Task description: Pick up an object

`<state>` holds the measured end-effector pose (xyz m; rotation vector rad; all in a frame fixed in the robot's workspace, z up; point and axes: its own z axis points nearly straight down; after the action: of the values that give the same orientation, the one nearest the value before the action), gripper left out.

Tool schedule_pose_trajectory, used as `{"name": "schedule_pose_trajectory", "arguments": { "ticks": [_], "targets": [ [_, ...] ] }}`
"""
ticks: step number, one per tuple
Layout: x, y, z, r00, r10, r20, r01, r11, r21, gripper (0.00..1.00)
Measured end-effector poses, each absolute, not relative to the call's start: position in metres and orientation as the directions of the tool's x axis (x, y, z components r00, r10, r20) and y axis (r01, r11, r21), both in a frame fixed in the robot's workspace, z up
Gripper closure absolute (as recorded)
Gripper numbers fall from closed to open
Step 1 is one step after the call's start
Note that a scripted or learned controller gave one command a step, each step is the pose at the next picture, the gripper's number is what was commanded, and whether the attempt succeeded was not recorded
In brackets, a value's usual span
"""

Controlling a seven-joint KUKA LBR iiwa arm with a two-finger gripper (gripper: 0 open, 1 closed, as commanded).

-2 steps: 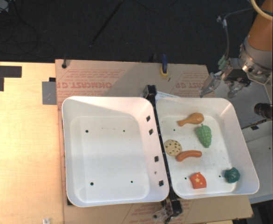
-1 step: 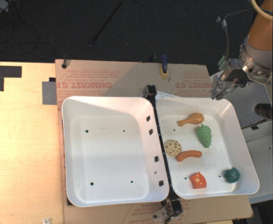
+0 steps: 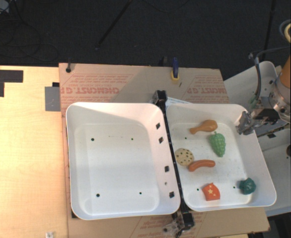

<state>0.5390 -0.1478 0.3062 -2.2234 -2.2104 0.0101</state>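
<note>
The gripper [image 3: 243, 123] hangs over the right bin's [image 3: 264, 192] right rim, and whether it is parted or closed cannot be told from here. Nothing sits between its tips. The closest toys lie left of it on the bin floor, apart from it: a chicken drumstick [image 3: 204, 127] and a green bumpy vegetable [image 3: 217, 144], with a sausage [image 3: 201, 165] further down.

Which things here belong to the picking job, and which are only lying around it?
For the job: hand; drumstick; green bumpy toy; cookie; sausage; orange-red piece; dark green ball; right bin.

Lying about: left bin; cardboard sheet; blue-yellow clamp; cables.
</note>
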Motion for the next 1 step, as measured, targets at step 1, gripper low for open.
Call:
{"name": "schedule_pose_trajectory", "arguments": {
  "ticks": [1],
  "targets": [
    [0.4831,-0.0808,0.347,-0.004,1.0,0.003,1.0,0.004,-0.004,1.0]
  ]
}}
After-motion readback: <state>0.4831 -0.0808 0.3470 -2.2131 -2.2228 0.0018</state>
